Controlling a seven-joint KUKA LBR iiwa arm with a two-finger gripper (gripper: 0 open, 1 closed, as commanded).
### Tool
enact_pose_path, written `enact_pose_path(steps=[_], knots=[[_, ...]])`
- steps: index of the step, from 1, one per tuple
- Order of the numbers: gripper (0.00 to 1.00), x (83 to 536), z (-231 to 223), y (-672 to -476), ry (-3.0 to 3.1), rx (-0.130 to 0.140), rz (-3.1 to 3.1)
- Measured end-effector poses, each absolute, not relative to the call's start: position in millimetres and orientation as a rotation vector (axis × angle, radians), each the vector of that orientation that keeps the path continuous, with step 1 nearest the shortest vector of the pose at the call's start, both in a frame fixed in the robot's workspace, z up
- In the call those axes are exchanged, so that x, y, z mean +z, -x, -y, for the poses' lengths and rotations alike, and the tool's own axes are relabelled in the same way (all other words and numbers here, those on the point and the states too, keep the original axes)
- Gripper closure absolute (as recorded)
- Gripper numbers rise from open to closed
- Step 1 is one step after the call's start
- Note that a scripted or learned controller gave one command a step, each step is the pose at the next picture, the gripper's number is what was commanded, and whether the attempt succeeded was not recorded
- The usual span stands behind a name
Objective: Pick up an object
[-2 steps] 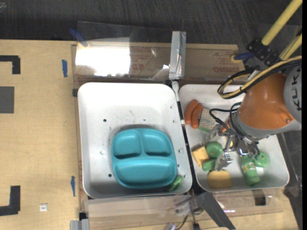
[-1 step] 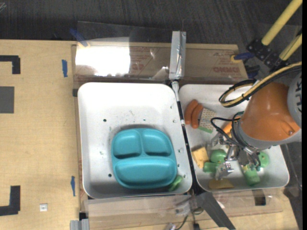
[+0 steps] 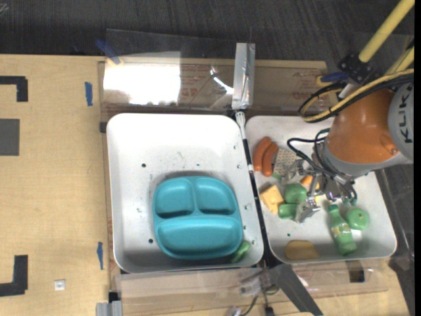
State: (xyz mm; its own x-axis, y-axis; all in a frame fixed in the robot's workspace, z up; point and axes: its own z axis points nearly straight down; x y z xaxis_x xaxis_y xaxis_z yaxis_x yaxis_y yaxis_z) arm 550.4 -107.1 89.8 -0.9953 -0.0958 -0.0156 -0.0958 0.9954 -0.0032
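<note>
Gripper [image 3: 314,199] sits low mid right bin [image 3: 385,242], over toy food; grip state can't tell. Nearest target: green pepper [image 3: 293,195], bin centre. Likely light, hard, slick plastic, so best pinched across its widest middle.

The arm [image 3: 388,120] over the right bin [image 3: 385,239] is grey, with black letters partly visible on its casing. Below that sits a broad, rounded orange band [image 3: 360,131] above the wrist. Yellow and black cables [image 3: 342,91] loop beside the band. Lower, nearer the bin, the gripper [image 3: 314,199] is a cluster of dark and silvery metal parts with thin black wires.
</note>
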Motion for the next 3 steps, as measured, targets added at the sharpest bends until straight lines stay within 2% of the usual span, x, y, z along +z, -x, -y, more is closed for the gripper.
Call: enact_pose_path(steps=[1,2,3], knots=[[0.0,89.9,117.3,-540.6,0.239,-0.003,-3.117],[0.0,88.7,128.4,-628.5,0.489,-0.003,-3.091],[0.0,89.0,123.7,-620.7,0.56,-0.003,-3.081]])
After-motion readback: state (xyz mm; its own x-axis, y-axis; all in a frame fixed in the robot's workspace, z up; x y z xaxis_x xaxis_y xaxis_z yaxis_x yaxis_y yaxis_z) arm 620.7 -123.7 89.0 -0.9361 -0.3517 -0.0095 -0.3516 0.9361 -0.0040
